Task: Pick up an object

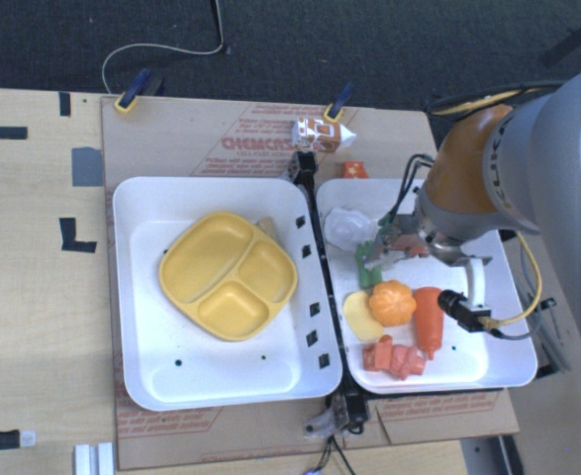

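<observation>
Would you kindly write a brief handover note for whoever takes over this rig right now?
Claw: low in the right bin, beside a green piece; its grip can't be judged.
Things: orange, carrot, yellow slice and pink chunk lie in the right bin; yellow divided plate in the left bin.
Done: nothing visibly lifted.
Left: grasp one object and raise it.

the right bin (508, 364) is crowded: orange fruit (393, 302), carrot (429, 320), yellow piece (359, 315) and red pieces (394, 358) touch at its near end. the arm (488, 181) overhangs its far half. the yellow plate (229, 275) fills mid left bin (142, 364), leaving bare floor along its near edge.
</observation>
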